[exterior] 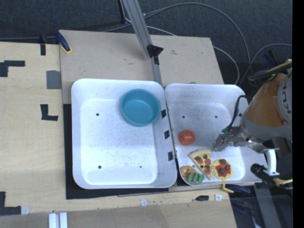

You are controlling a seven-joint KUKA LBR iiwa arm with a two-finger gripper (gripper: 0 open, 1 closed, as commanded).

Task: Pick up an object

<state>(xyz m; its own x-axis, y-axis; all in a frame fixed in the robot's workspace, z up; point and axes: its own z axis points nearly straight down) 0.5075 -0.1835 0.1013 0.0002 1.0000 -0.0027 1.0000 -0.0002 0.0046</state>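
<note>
A red tomato-like ball (186,137) lies in the right bin (199,103), near its left wall. Below it sit a pizza slice (202,159), a small round pizza (222,169) and a piece with green and orange toppings (191,174) along the bin's front edge. A blue bowl (140,107) stands in the left bin (104,160), at its far right corner. My gripper (220,143) hangs low in the right bin, just above and right of the pizza slice and right of the red ball. Nothing shows between its fingers.
A slanted metal pole (142,32) runs down to the seam between the bins. Cables loop over the dark floor behind the bench. The arm's orange band (266,109) sits over the right bin's right rim. A yellow-blue clamp (65,44) marks the board's far left corner.
</note>
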